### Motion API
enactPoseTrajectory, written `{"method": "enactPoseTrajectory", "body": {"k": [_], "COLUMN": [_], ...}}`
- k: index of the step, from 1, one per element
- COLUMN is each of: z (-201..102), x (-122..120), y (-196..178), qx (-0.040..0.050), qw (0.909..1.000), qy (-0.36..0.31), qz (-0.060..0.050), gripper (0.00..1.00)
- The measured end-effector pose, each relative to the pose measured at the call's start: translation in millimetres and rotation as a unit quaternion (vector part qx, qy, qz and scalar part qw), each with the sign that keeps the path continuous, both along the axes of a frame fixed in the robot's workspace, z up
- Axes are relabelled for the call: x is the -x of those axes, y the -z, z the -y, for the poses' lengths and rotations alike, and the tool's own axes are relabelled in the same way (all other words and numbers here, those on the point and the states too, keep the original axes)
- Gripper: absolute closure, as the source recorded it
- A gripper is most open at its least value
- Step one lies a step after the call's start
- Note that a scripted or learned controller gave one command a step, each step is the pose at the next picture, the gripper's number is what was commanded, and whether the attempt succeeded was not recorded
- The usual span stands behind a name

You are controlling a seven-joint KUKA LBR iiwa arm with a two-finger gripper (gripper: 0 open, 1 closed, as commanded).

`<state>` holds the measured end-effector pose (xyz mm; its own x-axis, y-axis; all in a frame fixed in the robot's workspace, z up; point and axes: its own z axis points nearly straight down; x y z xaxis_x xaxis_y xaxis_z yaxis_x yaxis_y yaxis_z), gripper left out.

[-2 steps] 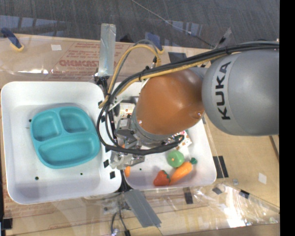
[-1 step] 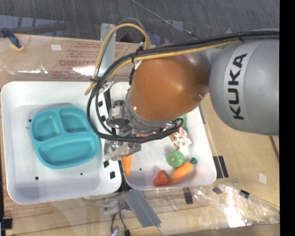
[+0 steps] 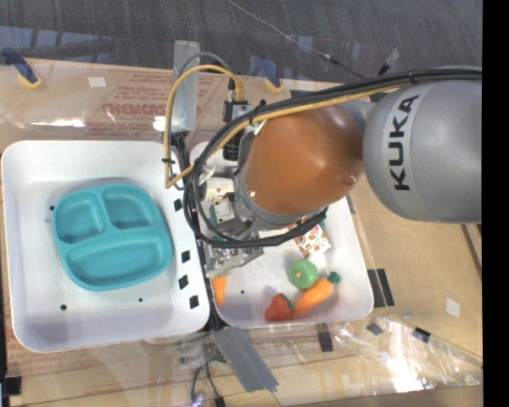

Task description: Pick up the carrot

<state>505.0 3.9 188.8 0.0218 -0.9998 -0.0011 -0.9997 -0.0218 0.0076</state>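
Observation:
The carrot (image 3: 314, 294), orange with a green tip, lies slantwise near the front edge of the right bin (image 3: 356, 299). A green round fruit (image 3: 303, 272) sits just behind it and a red strawberry (image 3: 278, 307) touches its left end. My gripper (image 3: 227, 259) hangs low over the left side of the right bin, about a hand's width left of the carrot. Directly in front of the gripper a small orange piece (image 3: 219, 289) shows by the bin's left wall. The arm's orange band (image 3: 299, 164) hides much of the bin's back half.
The left bin (image 3: 25, 312) holds a teal divided plate (image 3: 110, 236). A small patterned card (image 3: 314, 242) lies in the right bin under the arm's edge. Cables (image 3: 187, 134) loop over the divider between the bins.

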Motion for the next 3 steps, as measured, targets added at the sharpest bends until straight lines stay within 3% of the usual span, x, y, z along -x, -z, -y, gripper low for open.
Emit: {"method": "enactPoseTrajectory", "body": {"k": [1, 2, 3], "z": [33.3, 167.2, 156.4], "x": [28.1, 27.8, 9.7], "y": [-0.4, -106.6, -150.4], "qx": [-0.0024, -0.0003, -0.0028], "qw": [0.9585, 0.9336, 0.8589], "qy": [-0.285, -0.358, -0.512], "qz": [0.001, 0.004, 0.006], "gripper": [1.00, 1.00, 1.00]}}
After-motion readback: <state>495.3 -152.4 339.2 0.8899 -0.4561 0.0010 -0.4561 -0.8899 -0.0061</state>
